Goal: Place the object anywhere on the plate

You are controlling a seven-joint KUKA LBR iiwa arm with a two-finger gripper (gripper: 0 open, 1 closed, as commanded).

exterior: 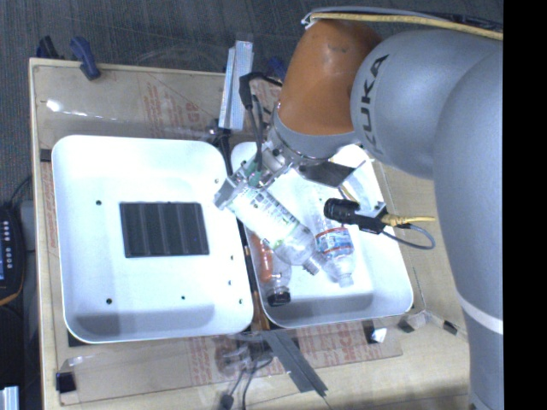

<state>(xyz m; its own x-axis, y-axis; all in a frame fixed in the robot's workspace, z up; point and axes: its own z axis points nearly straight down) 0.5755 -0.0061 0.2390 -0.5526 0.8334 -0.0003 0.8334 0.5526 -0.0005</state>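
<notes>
A dark ribbed rectangular plate [164, 229] lies flat in the middle of the left bin [85, 169]. My gripper [249, 178] hangs over the left rim of the right bin [389, 284], right at the gap between the two bins. A clear plastic bottle with a white label [272, 214] lies slanted directly under it, its upper end touching the gripper. The wrist hides how the gripper meets the bottle.
The right bin also holds a second clear bottle with a blue label [335, 248], an orange-brown object [267, 265] along the left wall, and a small black-capped item [279, 295] near the front. A metal bar [235, 84] stands behind the bins.
</notes>
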